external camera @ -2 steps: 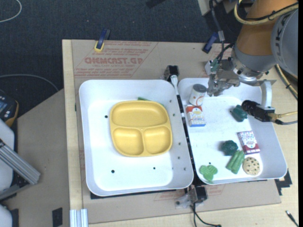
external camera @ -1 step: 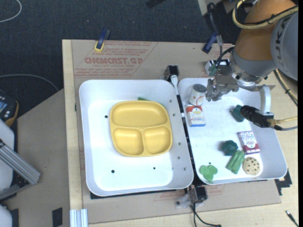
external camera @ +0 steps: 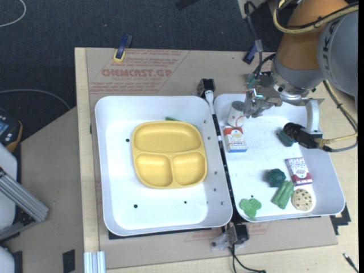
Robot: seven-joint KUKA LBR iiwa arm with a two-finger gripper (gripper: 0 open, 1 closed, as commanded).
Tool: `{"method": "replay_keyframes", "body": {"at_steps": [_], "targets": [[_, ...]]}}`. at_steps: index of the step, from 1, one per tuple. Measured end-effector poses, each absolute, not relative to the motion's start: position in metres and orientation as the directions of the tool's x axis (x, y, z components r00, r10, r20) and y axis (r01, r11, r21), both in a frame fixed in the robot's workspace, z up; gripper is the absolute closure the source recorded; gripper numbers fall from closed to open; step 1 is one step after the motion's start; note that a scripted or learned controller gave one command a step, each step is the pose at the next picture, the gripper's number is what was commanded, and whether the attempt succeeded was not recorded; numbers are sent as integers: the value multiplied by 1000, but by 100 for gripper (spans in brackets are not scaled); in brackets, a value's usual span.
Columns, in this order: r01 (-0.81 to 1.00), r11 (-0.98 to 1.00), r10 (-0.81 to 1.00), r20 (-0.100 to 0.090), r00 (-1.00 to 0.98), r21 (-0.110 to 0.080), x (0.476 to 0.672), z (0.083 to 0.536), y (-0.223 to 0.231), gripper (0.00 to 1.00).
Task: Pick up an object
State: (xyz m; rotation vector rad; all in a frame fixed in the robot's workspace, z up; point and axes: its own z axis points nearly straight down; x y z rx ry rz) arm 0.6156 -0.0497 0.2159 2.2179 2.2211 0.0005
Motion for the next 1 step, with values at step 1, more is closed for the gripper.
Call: {"method": "replay_keyframes", "body": {"at_steps": [1], "targets": [[1000,1,1000,-1,-1,4,617,230,-46,100]]}}
